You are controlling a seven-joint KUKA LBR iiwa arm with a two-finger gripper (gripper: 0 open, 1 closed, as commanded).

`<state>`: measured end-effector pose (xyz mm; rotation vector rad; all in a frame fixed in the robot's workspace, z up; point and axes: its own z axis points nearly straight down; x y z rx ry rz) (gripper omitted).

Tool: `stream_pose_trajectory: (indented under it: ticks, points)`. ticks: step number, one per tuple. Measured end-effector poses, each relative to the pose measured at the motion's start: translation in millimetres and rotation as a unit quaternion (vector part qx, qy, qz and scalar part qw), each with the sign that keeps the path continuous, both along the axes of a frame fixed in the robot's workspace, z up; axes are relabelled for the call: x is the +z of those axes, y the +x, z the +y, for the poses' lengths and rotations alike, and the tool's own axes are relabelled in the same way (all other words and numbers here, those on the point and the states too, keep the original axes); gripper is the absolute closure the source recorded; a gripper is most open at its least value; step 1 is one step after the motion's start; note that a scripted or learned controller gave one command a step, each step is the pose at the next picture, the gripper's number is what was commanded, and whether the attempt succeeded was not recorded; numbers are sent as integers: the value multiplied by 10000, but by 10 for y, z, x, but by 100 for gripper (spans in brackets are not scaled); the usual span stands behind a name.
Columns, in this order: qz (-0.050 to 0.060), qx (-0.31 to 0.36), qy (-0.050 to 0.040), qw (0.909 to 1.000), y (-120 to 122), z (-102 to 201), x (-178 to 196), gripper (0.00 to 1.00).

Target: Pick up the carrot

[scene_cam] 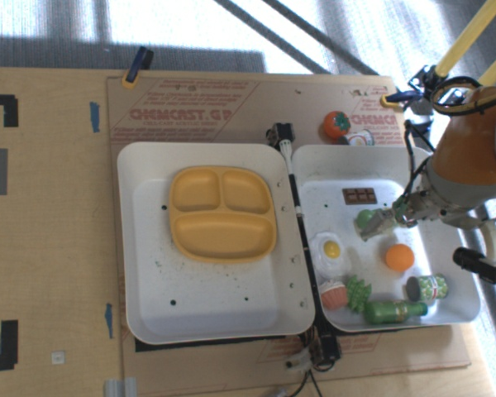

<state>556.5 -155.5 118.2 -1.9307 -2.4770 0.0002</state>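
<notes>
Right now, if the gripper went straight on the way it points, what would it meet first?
Likely the small green toy just ahead of the gripper, not the carrot; depth is unclear.

The grey arm with its orange band (471,151) is cut off by the right edge of the view; its two-finger gripper (379,224) is blurred against the white floor of the right bin (467,304), so the fingers cannot be made out; a small green round thing (366,218) lies partly hidden behind the gripper's tip, perhaps touching it; the small orange-and-green carrot piece (345,293) is too small to show detail.
</notes>
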Motion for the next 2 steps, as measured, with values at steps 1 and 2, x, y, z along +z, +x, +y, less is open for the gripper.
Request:
stream_pose_trajectory:
  ticks: [1,2]
  points:
    - [-12,-1368,3,9906,-703,-226,-320,0]
    - [-22,-717,-11,9974,-192,-438,1356,0]
